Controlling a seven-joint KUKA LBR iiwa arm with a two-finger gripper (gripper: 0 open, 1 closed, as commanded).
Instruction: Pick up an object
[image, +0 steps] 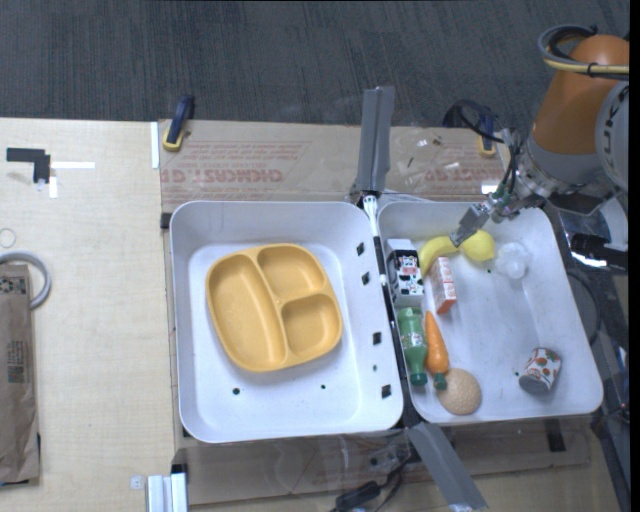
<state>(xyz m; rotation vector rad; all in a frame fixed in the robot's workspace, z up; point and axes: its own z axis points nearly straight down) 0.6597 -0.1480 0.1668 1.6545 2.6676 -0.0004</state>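
My gripper (468, 230) hangs low over the back of the right bin (560, 300), its tip between a yellow banana (435, 250) and a yellow lemon (481, 247), close to both. A small red and white carton (443, 285) lies just in front of the banana. Along the bin's left wall lie a black and white box (403, 270) and a green bottle (410, 342), with an orange carrot (436, 342) beside the bottle. A round tan ball (460, 392) sits at the front, and a printed cup (540, 370) lies at the front right. A clear plastic piece (512, 262) lies right of the lemon.
The left bin (200, 400) holds a yellow divided plate (272, 305). The arm's orange band (575, 75) and grey wrist reach in from the upper right over the right bin's back corner. Cardboard (260, 165) lies behind both bins.
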